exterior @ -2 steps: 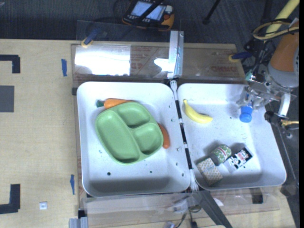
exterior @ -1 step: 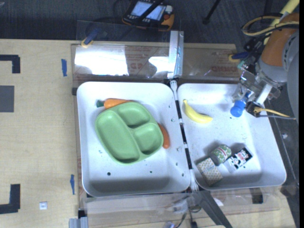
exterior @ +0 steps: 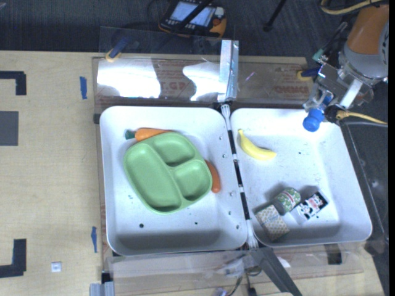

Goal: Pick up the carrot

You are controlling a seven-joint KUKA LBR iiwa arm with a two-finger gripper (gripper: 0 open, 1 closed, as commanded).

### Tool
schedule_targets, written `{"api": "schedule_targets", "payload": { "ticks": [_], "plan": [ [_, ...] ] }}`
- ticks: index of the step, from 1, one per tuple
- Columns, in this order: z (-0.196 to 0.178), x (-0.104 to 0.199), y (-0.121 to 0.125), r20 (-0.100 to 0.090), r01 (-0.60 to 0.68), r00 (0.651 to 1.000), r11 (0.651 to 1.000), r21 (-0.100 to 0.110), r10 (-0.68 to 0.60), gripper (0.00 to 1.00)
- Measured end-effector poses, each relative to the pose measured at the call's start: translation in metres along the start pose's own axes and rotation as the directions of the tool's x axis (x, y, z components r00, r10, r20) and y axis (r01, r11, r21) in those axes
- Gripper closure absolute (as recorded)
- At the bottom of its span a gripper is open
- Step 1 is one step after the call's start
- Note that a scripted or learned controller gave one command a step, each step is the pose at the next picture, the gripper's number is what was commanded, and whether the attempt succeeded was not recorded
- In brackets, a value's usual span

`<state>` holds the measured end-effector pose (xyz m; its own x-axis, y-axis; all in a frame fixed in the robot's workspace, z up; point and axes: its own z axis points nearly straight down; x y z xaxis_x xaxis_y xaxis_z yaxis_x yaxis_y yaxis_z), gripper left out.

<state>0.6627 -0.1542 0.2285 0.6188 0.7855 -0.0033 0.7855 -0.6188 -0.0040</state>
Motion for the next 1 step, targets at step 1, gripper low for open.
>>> {"api": "schedule_targets", "payload": {
  "ticks": [1],
  "plan": [
    [0.0664, -0.0452, 0.0038, 0.002, -0.318, 0.948, 0.948, 0.005, 0.318, 1.00]
  ]
}}
